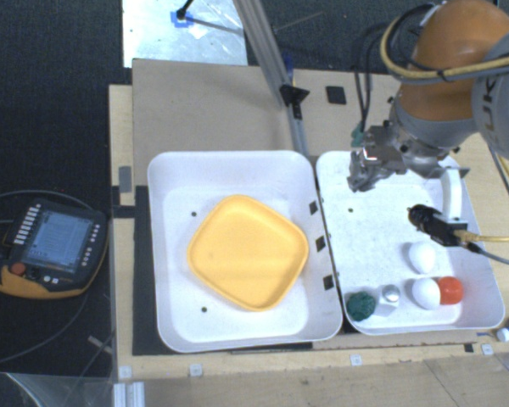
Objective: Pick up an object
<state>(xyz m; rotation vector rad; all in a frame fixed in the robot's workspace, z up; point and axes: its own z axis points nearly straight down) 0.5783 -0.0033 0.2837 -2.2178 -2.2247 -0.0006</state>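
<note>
a grey kuka arm with an orange band reaches in from the right, its gripper [362,176] poised over the upper left corner of the right-hand bin [356,244]; nothing shows between the fingers, and whether they stand wide or narrow cannot be told from this slant. the candidates for picking lie well apart from the tool, clustered along the bin's lower edge: a dark green ball [360,304] nearest the left corner, a small silvery piece [390,294] just beside it, then a white egg-shaped object [425,292] touching an orange-red ball [450,290], with a second white egg [422,257] a little above them. a black fitting with a yellow cable [433,224] sits between gripper and eggs. judged from this layout, any pick calls for travel down the frame and rightward. the left bin [165,227] holds a yellow square plate [248,251].
</note>
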